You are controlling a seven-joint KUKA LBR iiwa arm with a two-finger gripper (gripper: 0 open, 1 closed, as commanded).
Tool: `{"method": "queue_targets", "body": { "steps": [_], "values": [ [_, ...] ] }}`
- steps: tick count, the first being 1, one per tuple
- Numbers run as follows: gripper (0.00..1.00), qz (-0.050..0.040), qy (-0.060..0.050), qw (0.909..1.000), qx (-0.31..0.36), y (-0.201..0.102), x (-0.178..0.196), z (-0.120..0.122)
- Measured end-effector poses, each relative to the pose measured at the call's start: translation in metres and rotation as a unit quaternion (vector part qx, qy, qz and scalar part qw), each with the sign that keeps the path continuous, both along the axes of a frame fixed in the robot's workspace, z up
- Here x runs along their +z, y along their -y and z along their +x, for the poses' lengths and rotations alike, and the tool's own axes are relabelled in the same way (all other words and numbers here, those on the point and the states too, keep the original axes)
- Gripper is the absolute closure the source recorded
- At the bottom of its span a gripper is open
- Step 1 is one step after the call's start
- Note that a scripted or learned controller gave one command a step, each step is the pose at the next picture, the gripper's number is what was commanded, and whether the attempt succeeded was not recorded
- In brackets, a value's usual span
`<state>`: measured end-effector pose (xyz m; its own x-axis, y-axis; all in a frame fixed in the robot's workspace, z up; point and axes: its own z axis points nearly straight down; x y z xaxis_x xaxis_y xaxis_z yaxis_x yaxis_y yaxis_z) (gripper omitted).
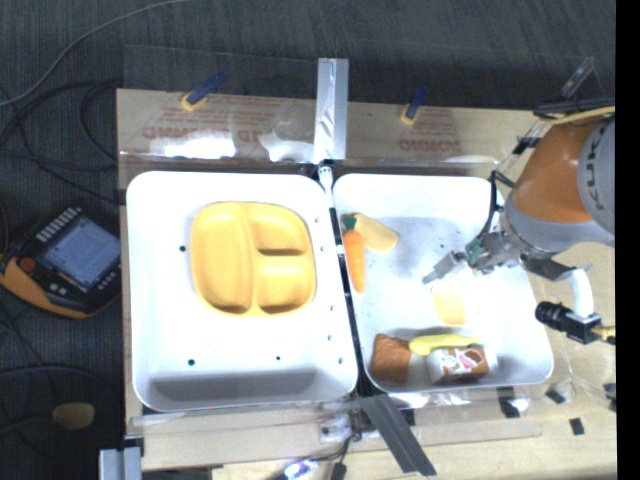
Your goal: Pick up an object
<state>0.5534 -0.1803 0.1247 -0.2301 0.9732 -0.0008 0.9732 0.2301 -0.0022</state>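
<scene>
— Where does the gripper (pixel 447 265) hang?
— Above the right bin (pixel 520 363), grasping nothing visible (jaw state: cannot tell); the pale yellow block (pixel 449 305) lies just below it.

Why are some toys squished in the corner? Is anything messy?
A bit. In the right bin, the bread, banana and can lie heaped against the near wall, the can tipped on its side. The carrot sits tight against the left wall.
</scene>
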Motion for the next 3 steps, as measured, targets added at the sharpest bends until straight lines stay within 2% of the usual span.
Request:
{"method": "queue_targets", "body": {
  "steps": [1,2,3],
  "values": [
    [0.00,-0.0012,0.006,0.9998,-0.018,-0.007,-0.036,-0.051],
    [0.00,0.0047,0.003,0.9980,0.063,0.031,-0.036,-0.011],
    [0.00,-0.0020,0.006,0.9987,0.052,0.008,-0.036,-0.001]
  ]
}}
